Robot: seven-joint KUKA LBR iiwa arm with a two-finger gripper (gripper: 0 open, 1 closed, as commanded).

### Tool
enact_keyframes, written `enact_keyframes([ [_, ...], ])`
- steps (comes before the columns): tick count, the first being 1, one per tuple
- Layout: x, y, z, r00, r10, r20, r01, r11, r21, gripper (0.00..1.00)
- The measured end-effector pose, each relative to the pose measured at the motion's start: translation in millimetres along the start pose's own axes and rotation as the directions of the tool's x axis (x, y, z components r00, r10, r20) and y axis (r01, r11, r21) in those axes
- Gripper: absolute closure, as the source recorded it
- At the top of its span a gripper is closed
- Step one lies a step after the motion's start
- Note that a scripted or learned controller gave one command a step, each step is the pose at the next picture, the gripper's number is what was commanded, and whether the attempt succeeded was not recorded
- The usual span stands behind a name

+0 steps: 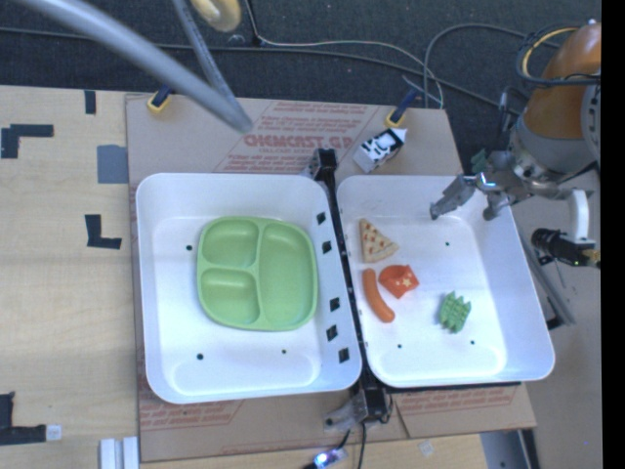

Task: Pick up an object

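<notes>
We look down on two white bins set side by side on a cardboard sheet [293, 130]. The left bin [161, 262] holds a green divided plate [258, 273], lying flat near its middle. The right bin [508, 330] holds four small pieces: a pizza wedge [374, 239], just below it a sausage [378, 295] touching a red piece [398, 280] (a tomato, perhaps), and a green piece [453, 312] apart to their right. The arm [559, 96] comes in at the upper right, and its gripper [471, 198] hangs over that bin's far right corner with its fingers spread and nothing between them.
</notes>
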State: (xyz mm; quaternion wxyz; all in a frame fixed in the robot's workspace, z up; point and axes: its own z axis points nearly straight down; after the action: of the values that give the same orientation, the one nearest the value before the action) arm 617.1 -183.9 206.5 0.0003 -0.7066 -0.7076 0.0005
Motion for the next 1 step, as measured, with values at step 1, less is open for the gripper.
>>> enact_keyframes([
  [1,0.5,-11.2,53.7,1.0,0.0,0.0,0.0,1.0,0.005,0.0],
])
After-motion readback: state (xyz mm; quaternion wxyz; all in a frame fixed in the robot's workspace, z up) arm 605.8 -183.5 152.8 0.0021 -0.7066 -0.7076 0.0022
